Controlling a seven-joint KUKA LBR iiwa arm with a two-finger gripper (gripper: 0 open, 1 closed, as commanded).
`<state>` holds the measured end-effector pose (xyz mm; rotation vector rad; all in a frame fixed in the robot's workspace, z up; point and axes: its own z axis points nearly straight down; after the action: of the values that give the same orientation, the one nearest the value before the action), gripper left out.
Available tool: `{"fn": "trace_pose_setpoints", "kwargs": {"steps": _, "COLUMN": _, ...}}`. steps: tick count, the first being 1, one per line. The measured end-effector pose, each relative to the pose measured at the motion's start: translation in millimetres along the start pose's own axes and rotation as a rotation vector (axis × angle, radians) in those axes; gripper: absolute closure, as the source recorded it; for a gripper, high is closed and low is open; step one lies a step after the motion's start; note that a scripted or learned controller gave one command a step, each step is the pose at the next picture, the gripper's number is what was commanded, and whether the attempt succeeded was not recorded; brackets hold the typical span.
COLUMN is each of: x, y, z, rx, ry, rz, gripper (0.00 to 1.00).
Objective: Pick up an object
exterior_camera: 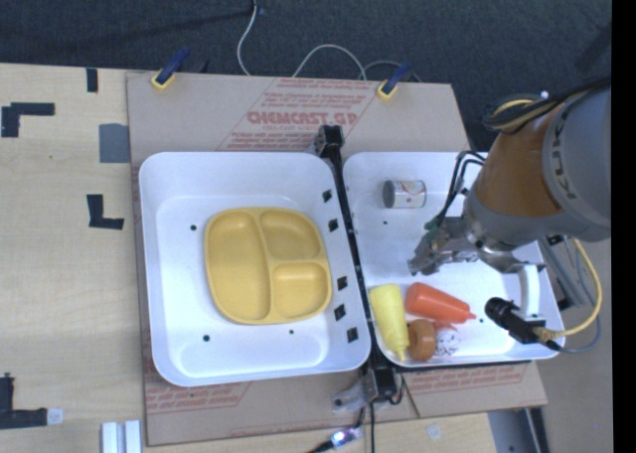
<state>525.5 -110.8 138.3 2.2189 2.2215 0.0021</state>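
From my seat I have the arm (542, 178) reaching in from the right over the right bin (373, 171), its orange band just above the wrist; the gripper (429, 254) sits low over the bin's floor, roughly at the middle of that bin, pointing toward the divider between the two bins; whether it is released or clenched I cannot tell, since the tips are dark and small against the white, and I see nothing plainly between them. The things I could pick lie in this same bin; a small silver can (404, 193) rests on its side near the far wall, well apart from the gripper; an orange carrot (438, 302) lies just below and beside the gripper, close to it though I cannot say they touch; a yellow banana (390, 318) lies along the near left corner, next to the divider; a small brown piece (421, 339) sits touching the banana's lower end, with a white speckled bit (446, 343) just to its right. In the left bin (159, 242) I see a yellow divided plate (267, 264), three compartments, lying flat near the middle; both bins rest on a cardboard sheet (298, 108) with red lettering, held at its far edge by two clamps (169, 69); a white cable (328, 52) loops behind the board.
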Motion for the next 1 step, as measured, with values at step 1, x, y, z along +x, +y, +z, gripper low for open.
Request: {"fn": "trace_pose_setpoints", "kwargs": {"steps": 1, "x": -3.1, "y": -6.3, "z": -59.2, "rx": -0.002, "ry": -0.001, "rz": 0.0, "gripper": 1.0}}
